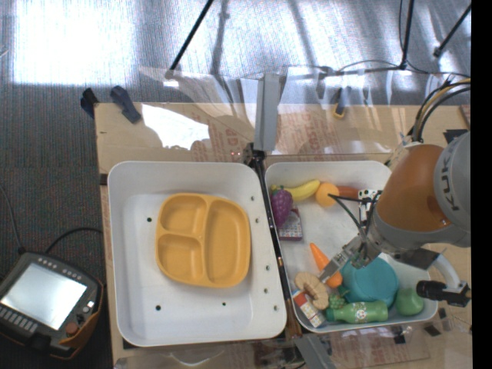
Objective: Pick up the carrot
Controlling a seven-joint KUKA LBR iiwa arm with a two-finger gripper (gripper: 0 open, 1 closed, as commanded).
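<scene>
Robotics lab: tripod legs [196, 25], teach pendant [46, 302], taped plywood bench [184, 133].

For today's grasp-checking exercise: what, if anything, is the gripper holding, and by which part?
It cannot be told. The gripper sits at the lower end of the small orange plastic carrot in the right white bin, but no grip is visible.

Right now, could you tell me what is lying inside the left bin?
The left bin holds a yellow divided plate, its three compartments bare. Whatever lies beneath the plate is covered.
</scene>
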